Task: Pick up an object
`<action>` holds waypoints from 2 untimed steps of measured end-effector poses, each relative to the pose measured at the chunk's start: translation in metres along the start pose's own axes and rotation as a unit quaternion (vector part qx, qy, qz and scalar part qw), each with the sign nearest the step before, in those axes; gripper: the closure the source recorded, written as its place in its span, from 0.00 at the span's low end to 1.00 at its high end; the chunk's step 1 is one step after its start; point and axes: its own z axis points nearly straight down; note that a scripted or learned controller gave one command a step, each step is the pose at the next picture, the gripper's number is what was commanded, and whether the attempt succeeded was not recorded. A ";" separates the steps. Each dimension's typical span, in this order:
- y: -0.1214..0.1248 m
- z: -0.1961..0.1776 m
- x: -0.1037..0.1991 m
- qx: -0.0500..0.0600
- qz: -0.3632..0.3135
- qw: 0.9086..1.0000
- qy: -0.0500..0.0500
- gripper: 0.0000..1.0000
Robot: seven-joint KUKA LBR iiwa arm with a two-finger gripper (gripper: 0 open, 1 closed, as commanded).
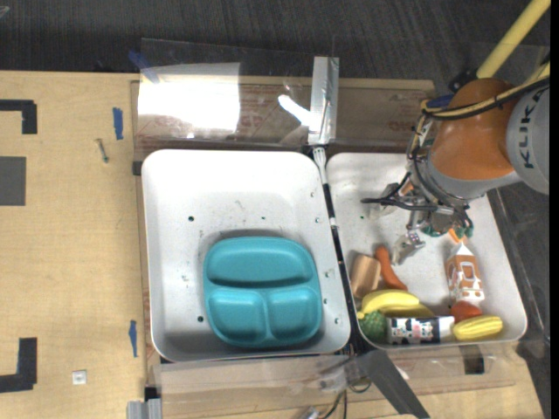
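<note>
My gripper (424, 236) hangs over the middle of the right bin (349, 175), below the orange wrist band, open with nothing between its fingers. Just below and left of it lie an orange carrot (389, 269) and a brown block (366, 273). To its right lies a white and orange bottle (464, 273). Along the bin's front edge sit a yellow banana (393, 302), a green piece (374, 324), a black and white tube (421, 328) and a yellow piece (478, 327).
The left bin (175, 199) holds a teal divided plate (260, 290). A metal divider post (323, 103) stands behind the wall between the two bins. A cardboard surface (61, 251) lies to the left.
</note>
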 end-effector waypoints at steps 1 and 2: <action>0.025 -0.002 0.053 0.002 0.133 0.991 0.000 0.00; 0.002 0.002 -0.054 0.001 0.085 0.996 0.002 0.00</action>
